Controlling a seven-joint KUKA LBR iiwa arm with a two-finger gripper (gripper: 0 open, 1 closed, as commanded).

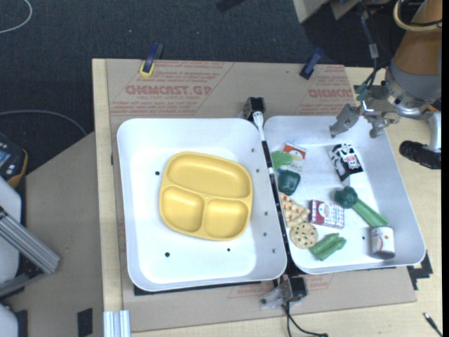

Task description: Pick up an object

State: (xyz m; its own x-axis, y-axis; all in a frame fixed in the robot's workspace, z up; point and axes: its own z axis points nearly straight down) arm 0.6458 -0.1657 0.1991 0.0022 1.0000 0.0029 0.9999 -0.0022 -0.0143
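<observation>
We've got a bench (210,90) topped with brown paper-covered board, printed in red lettering. Sitting directly on it are two shallow white bins, touching side by side: the left bin (140,188) toward 9 o'clock, the right bin (400,188) toward 3 o'clock. Up at the 12 o'clock edge, a yellow clamp (149,63) and a blue clamp (311,63) grip the board.
</observation>
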